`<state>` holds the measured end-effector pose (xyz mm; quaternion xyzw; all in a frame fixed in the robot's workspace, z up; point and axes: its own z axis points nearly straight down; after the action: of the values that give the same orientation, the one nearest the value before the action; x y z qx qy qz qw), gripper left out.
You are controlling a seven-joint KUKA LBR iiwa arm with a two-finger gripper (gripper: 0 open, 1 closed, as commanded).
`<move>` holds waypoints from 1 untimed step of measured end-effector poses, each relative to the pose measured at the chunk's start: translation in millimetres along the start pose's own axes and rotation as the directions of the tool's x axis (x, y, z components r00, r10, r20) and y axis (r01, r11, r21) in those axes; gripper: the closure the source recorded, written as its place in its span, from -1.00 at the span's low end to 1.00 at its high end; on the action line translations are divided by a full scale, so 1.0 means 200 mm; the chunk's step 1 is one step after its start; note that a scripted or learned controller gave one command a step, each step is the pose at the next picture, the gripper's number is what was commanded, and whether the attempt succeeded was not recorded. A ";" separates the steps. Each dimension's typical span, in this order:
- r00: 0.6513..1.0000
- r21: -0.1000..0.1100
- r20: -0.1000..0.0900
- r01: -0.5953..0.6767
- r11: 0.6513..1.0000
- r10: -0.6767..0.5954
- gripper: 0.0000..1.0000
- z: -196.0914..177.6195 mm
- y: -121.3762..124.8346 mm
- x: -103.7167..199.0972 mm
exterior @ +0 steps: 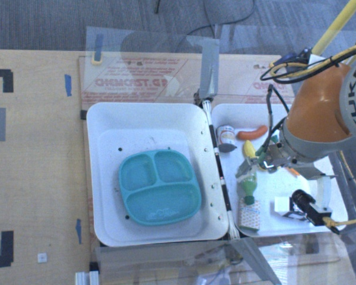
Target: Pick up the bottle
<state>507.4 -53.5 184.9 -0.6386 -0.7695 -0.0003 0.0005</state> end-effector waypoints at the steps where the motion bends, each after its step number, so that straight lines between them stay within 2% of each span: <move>1: 0.989 -0.004 0.003 0.146 0.989 -0.146 -1.00 0.46 -0.09 -0.34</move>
<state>502.3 -122.9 92.2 -0.5804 -0.8143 -0.0012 -0.0017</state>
